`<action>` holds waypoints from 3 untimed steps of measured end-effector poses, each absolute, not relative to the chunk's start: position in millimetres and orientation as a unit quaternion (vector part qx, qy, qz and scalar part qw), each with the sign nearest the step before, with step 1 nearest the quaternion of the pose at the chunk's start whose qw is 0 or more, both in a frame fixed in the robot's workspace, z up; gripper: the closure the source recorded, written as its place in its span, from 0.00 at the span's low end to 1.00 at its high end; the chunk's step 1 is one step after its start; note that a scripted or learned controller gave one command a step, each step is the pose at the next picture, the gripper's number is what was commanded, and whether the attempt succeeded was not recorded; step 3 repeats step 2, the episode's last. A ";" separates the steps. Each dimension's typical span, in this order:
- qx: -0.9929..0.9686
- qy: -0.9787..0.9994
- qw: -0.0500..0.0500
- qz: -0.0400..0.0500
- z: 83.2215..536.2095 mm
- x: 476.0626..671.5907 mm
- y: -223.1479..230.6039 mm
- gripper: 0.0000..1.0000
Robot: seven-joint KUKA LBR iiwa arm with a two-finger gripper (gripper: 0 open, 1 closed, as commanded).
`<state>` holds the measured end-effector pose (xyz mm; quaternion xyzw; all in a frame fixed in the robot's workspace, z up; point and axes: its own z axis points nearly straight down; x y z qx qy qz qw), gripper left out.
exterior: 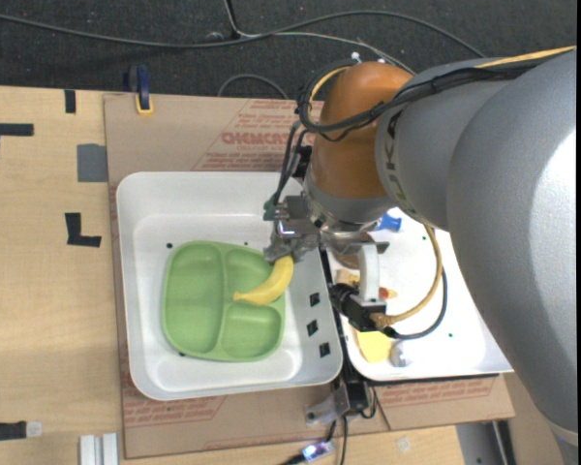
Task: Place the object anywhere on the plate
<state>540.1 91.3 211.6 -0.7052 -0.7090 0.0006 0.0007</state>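
A green sectioned plate [201, 298] lies in the left white bin [140, 221]. A yellow banana [267, 285] hangs over the plate's right side, its lower tip near the plate's middle. Its upper end sits between the fingers of my gripper [281, 252], which is shut on it. The arm's orange band [360, 114] and grey body cover most of the right bin [455, 347].
In the right bin, a blue object [390, 224], a yellow piece [373, 344] and other small items lie partly hidden under the arm. Cables run from the wrist. Cardboard [242, 139] lies under both bins, with a blue clamp [140, 87] at its far left corner.
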 end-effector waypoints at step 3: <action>-0.706 -0.708 0.001 0.001 208.9 532.8 134.8 0.00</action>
